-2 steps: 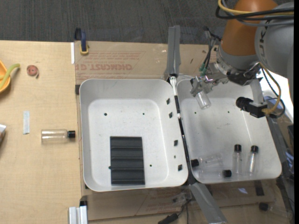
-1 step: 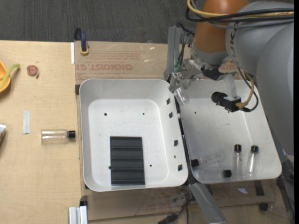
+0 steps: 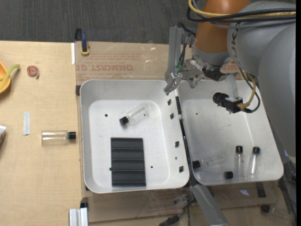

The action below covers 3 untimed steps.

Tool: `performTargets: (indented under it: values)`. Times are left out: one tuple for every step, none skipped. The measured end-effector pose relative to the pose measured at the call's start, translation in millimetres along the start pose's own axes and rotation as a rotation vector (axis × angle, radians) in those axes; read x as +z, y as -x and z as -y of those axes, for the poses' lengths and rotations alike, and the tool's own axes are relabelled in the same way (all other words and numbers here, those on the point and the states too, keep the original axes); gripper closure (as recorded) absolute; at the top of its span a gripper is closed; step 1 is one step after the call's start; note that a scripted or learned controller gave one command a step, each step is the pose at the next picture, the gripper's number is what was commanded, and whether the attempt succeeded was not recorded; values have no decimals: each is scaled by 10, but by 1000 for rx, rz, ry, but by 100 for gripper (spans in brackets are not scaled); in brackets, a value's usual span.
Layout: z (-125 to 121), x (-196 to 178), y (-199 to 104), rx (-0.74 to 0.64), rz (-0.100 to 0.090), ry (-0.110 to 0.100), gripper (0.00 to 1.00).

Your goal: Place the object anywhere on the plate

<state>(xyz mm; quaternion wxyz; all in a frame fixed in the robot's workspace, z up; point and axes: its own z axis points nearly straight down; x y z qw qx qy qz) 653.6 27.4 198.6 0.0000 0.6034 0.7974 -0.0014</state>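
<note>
A black ribbed plate (image 3: 127,162) lies flat in the front half of the left bin (image 3: 94,126). Behind it, a clear vial with a black cap (image 3: 133,115) lies on its side on the bin floor, slanted, cap toward the left. My gripper (image 3: 172,84) hangs at the back of the divide between the two bins, up and to the right of that vial and well apart from it. I see nothing held in it. The grey arm with its orange band (image 3: 221,13) comes in from the upper right.
The right bin (image 3: 263,121) holds several clear black-capped vials near its front right, two of them side by side (image 3: 247,160) and one (image 3: 209,163) lying by the front wall. On the wooden bench to the left lie another vial (image 3: 57,136), a pale strip (image 3: 26,124) and a small red disc (image 3: 32,70).
</note>
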Motion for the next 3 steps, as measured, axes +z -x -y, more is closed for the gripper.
performTargets:
  values:
    - [178, -1429, 826, 87, 0, 2, 0]
    - [403, -2321, 1621, 112, 0, 1, 0]
    - [1045, -2420, 2080, 158, -1, 0, 0]
